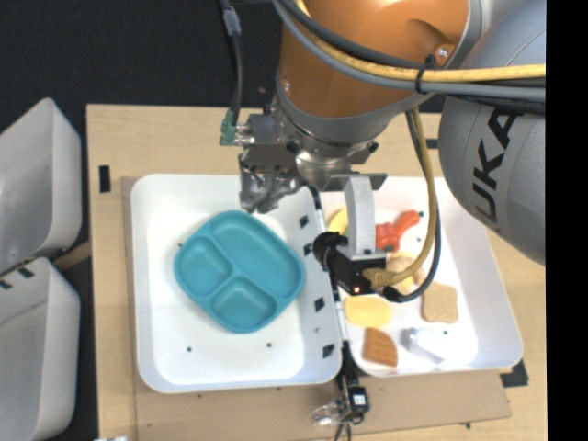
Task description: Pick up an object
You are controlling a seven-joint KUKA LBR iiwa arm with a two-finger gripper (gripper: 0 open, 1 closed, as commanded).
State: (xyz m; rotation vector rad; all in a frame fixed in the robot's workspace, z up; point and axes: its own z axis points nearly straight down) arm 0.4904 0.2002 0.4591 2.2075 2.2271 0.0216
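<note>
Presently the gripper (264,198) hangs over the left bin (156,246), at one o'clock of the teal divided plate (239,272); how far it is open cannot be told. Right bin (478,338), three o'clock: orange toy (395,230), yellow piece (367,312), tan slice (440,304).

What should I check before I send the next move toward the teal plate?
1. Gripper over the left bin: ok. The gripper is above the far side of the left bin.
2. Target free of clutter: ok. The teal plate lies flat, alone in that bin.
3. Alignment: not ok. The gripper sits by the plate's far edge, not over its middle.
4. Height above the plate: cannot tell from this slanted view.
5. Right bin in sight: not ok. The arm hides part of it; an orange piece and a tan slice show.
</note>
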